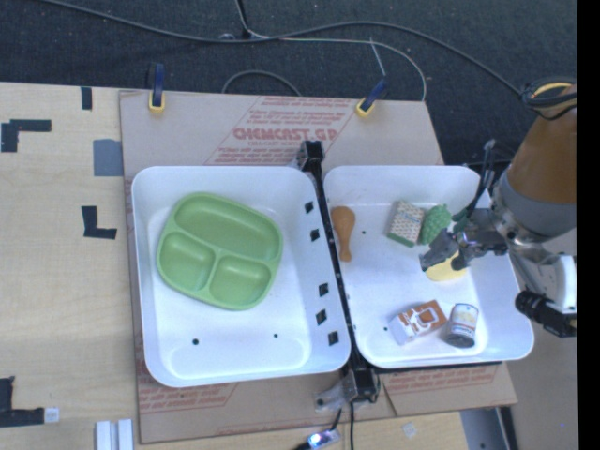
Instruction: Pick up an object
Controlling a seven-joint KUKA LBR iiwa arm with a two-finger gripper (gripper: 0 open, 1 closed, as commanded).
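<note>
The right bin holds a brown drumstick-shaped toy, a speckled tan block, a green leafy piece, a yellow object, a small orange-and-white carton and a small can. My gripper is over the right side of this bin, directly above the yellow object and covering its upper part. I cannot tell whether it touches the yellow object.
The left bin holds a green divided plate. A black divider strip runs between the bins. The arm's grey and orange body overhangs the right bin's far right edge. Cables lie on the dark floor behind the bench.
</note>
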